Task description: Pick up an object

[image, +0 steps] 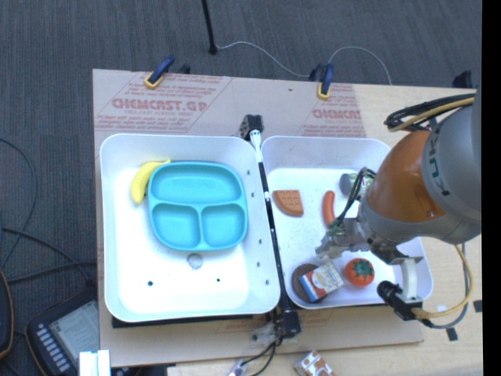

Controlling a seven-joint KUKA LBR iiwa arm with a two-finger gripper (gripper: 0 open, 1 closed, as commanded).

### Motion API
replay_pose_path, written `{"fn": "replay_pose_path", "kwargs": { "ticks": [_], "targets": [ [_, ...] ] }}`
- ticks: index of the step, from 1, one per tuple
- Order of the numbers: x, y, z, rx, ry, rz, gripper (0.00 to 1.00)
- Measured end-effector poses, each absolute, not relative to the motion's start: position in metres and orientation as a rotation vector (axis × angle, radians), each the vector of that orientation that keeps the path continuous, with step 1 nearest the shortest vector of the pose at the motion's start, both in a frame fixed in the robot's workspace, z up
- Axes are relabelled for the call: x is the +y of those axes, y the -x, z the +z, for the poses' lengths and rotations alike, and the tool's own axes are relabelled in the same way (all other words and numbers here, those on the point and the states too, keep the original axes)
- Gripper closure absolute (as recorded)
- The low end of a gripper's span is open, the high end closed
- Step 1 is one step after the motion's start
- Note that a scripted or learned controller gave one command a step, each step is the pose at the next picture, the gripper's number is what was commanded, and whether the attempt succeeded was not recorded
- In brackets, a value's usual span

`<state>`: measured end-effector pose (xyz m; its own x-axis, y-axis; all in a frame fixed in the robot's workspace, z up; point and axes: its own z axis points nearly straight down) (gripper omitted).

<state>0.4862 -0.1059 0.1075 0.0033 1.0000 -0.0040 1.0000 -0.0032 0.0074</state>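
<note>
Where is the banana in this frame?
The banana lies in the left bin, at its upper left in the camera view, curved against the left edge of the blue divided plate.

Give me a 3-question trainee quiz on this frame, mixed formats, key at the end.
1. True or false: the banana lies inside a compartment of the blue divided plate.
2. Multiple choice: the tomato sits in which bin? A) left bin B) right bin C) on the bench outside both.
3. Fill in: the sausage lies just to the camera view's right of the ____.

Key
1. False. It lies in the left bin, against the plate's left rim.
2. B, near the bin's front edge, beside the small carton.
3. Waffle-like piece.
</note>
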Motion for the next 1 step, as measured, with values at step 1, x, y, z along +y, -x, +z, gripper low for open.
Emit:
{"fn": "replay_pose_path", "kwargs": {
  "ticks": [1],
  "targets": [
    [-0.1058,-0.4861,0.1074,2.212,-2.22,0.004,0.0]
  ]
}}
